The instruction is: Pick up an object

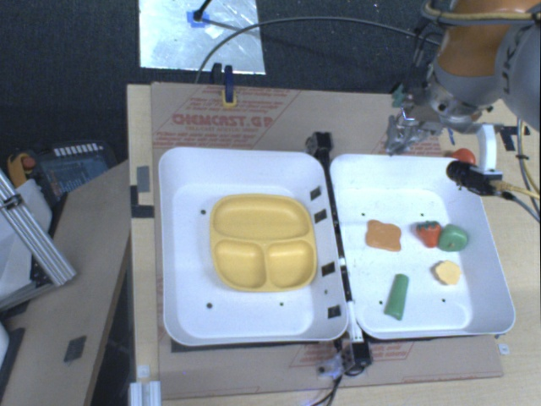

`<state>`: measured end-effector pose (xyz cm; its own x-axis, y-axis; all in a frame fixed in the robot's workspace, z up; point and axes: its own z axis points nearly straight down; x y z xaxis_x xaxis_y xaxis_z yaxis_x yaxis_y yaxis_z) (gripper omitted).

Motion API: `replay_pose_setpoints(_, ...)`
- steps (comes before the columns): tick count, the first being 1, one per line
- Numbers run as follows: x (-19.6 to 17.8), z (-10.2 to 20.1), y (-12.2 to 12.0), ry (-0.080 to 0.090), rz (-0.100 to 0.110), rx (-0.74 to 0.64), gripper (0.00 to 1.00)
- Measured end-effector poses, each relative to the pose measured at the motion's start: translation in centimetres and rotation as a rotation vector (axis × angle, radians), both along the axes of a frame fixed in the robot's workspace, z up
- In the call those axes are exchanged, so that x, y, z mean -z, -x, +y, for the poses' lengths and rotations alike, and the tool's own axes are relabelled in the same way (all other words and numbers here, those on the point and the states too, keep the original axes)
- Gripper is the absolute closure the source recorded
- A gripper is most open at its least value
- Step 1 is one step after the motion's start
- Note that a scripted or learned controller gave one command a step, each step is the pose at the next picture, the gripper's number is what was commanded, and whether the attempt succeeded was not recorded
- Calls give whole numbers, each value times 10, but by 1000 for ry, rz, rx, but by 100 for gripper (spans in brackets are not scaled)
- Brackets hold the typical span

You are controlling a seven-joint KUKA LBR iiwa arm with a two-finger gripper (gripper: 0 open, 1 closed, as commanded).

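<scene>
Orange piece (383,235) in right bin (486,311), well below claw (401,134) at bin's far rim; claw state unclear.

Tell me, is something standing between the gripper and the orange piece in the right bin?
Nothing visible does. The gripper hangs above the far rim of the right bin; bare white floor lies between it and the orange piece.

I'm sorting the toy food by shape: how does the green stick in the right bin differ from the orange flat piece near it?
The green stick is long, narrow and rounded, lying nearly lengthwise toward the bin's front; the orange flat piece is broad, flat and irregular. The stick lies closer to the front edge, the orange piece nearer the bin's middle. Both rest loose on the floor of the right bin, apart from each other.
</scene>
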<state>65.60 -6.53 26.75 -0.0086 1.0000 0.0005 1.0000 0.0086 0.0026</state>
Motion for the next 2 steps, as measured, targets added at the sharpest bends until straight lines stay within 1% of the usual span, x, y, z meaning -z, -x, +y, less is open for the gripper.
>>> replay_pose_setpoints(2,32,94,-10,0,1,1,100)
